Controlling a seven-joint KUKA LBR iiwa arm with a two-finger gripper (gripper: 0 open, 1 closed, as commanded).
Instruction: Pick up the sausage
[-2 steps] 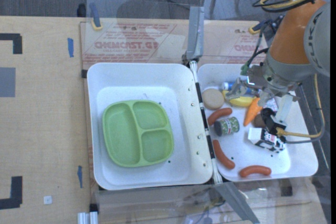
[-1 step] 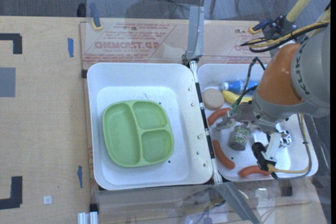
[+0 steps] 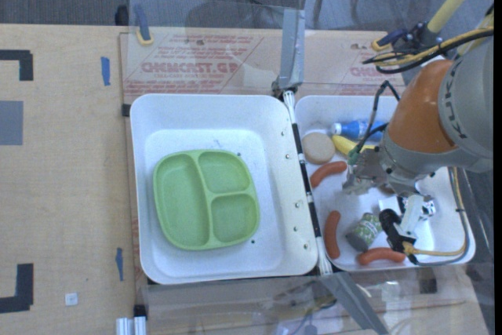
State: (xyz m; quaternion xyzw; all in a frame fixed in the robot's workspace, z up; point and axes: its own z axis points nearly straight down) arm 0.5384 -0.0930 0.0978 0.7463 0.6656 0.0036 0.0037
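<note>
Three orange-red sausages lie in the right bin (image 3: 463, 235). One sausage (image 3: 327, 172) lies slantwise near the bin's left wall, a second sausage (image 3: 332, 234) stands lengthwise lower down, and a third sausage (image 3: 381, 255) rests by the front wall. My gripper (image 3: 359, 180) hangs low over the middle of this bin, just right of the upper sausage's end. No sausage shows in its grasp. The grey arm with its orange band covers the bin's right part.
A tan round bun (image 3: 318, 147), a yellow banana (image 3: 343, 143) and a blue bottle (image 3: 353, 127) sit at the back of the right bin. A small green-grey can (image 3: 363, 230) lies near the front. The left bin (image 3: 149, 121) holds a green divided plate (image 3: 206, 198).
</note>
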